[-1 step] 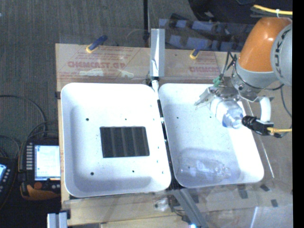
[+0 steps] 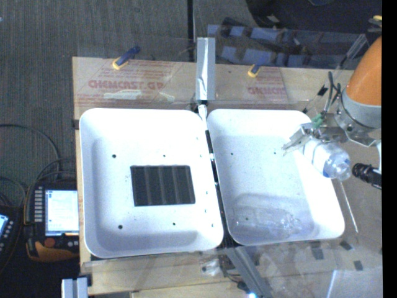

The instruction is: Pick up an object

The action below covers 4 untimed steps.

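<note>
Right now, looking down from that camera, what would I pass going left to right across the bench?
Left bin → dark ribbed panel in it → right bin → clear plastic bottle lying in it → gripper at the right rim.

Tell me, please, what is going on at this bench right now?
A robot arm reaches in from the right over the right bin, its hand hovering above that bin's far right corner. A clear plastic bottle lies near the front of the same bin, away from the hand. The left bin holds a dark ridged block. Nothing is visibly between the hand's fingers, so no pick has happened yet.
</note>
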Tool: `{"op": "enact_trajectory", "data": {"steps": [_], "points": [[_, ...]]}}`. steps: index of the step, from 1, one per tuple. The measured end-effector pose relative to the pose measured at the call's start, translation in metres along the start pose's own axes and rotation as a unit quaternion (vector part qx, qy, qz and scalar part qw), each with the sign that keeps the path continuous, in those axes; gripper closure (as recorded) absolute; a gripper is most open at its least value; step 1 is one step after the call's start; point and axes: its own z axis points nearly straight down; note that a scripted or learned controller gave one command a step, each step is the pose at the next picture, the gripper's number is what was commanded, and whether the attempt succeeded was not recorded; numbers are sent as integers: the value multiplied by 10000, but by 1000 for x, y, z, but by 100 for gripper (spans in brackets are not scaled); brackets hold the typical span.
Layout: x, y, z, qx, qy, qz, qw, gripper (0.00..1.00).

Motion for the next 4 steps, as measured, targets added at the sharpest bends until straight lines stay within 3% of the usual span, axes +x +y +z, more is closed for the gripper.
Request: {"op": "enact_trajectory", "data": {"steps": [1, 2, 3, 4], "points": [[-30, -32, -31, -7, 4, 18, 10000, 0], [-28, -30, -40, -11, 16, -2, 10000, 100], [55, -17, -115, -9, 5, 1328, 9911, 100], [88, 62, -26, 13, 1, 1655, 9862, 100]]}}
